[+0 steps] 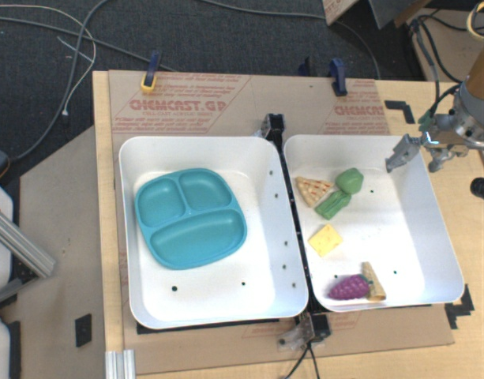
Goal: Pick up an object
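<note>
Grey gripper [419,155] hovering with fingers spread and holding nothing over right bin's [431,235] far right rim, green toy [342,193], waffle piece [313,189], yellow cheese [325,240], purple grapes [350,287] lying apart below-left, teal plate [191,216] sitting in left bin [139,287].

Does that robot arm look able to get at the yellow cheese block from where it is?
Probably yes. The end effector sits at the right bin's upper right rim, and the cheese block lies alone on open floor.
</note>
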You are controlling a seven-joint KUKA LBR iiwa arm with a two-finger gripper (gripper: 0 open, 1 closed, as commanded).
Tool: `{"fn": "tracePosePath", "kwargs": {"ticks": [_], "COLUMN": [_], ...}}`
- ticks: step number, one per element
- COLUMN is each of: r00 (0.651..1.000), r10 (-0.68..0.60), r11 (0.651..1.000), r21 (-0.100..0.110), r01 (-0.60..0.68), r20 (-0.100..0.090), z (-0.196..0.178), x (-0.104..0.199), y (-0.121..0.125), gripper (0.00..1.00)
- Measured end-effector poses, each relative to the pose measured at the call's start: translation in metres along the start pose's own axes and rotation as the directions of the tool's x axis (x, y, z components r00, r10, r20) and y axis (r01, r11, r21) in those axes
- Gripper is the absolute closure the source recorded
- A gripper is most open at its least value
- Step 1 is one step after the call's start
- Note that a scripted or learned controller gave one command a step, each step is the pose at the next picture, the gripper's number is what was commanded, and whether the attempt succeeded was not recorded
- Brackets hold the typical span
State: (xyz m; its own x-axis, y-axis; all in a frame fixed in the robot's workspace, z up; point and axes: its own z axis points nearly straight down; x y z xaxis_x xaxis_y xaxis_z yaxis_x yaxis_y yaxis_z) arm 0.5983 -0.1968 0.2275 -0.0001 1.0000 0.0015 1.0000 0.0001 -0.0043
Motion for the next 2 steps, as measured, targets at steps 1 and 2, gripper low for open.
{"fn": "tracePosePath", "kwargs": {"ticks": [1,2], "r00": [1.0,1.0], "r10": [0.0,0.0], "r11": [1.0,1.0], "r21": [0.001,-0.001], "r01": [0.0,0.0], "r20": [-0.001,0.0], "z": [0.043,0.09], "x": [0.003,-0.005], "y": [-0.003,0.0], "gripper": [0.0,0.0]}}
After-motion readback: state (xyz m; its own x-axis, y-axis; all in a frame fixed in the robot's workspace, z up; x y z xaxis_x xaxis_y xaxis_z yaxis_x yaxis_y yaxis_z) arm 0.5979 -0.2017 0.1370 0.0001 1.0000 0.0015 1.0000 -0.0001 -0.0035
